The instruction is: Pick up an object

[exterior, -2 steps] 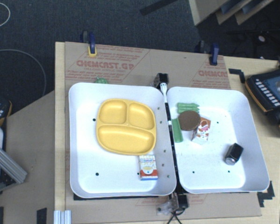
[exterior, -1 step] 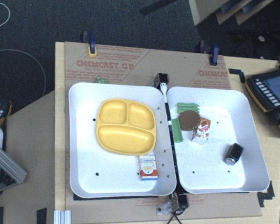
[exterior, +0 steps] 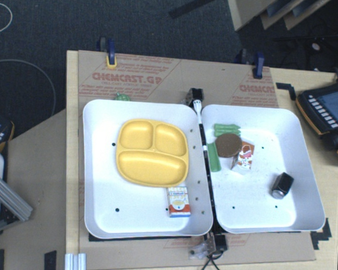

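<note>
**binwatcher:** Quick rundown of the bench. The left shallow white plastic bin (exterior: 93,173) has a yellow three-compartment plastic plate (exterior: 153,152) sitting about in the middle. There's a small white juice-box-style carton with an orange picture (exterior: 178,201) just below the plate's lower right corner, close to it. I can't say if they touch.

**kuka_fan:** And the other one?

**binwatcher:** The right shallow white plastic bin (exterior: 303,167) is where most of the pickable stuff is, bunched in its upper left part. A brown round flat disc (exterior: 228,144) sits in the middle of the bunch. A bright green chunky piece (exterior: 226,129) is right above it, and a narrow green strip (exterior: 213,157) runs down its left side near the bin wall. A red and white little carton (exterior: 244,157) is tucked against the disc's lower right, tilted a bit. Well apart from all that, a small black and grey blocky object (exterior: 281,185) lies by itself toward the right wall.

**kuka_fan:** Claw state? Released, clenched?

**binwatcher:** Can't tell, honestly. Everything is lying loose in the bins.

**kuka_fan:** What's under the bins?

**binwatcher:** A tan cardboard sheet with red CHEMCAST lettering (exterior: 132,76), pinned at the far edge by two blue clamps (exterior: 111,48) (exterior: 258,64). There's also a tiny green bit (exterior: 122,97) on the cardboard just beyond the left bin, and a black handheld screen unit with orange trim (exterior: 328,109) off to the right.
</note>
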Robot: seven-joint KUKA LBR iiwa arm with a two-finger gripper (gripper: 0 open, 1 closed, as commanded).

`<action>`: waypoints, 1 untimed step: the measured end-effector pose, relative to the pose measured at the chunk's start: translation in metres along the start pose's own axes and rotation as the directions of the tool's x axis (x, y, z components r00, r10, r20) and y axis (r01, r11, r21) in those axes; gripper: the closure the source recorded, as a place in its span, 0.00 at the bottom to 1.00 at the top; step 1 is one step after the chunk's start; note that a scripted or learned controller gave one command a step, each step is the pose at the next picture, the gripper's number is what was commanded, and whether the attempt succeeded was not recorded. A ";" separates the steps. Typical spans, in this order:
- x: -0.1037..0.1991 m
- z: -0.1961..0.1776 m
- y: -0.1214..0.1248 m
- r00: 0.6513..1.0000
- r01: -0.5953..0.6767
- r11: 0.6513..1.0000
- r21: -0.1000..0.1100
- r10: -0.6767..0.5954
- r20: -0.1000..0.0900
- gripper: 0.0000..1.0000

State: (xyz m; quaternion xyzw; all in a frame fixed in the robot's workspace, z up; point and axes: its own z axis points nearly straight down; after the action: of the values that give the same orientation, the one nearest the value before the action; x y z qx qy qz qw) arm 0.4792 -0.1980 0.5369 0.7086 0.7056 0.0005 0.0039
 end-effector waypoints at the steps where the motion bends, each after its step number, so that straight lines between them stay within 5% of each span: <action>1: -0.027 0.002 0.006 1.000 0.002 1.000 0.002 -0.002 -0.001 1.00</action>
State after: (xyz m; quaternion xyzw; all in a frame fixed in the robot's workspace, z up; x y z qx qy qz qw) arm 0.4855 -0.2253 0.5353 0.7080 0.7062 0.0001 0.0031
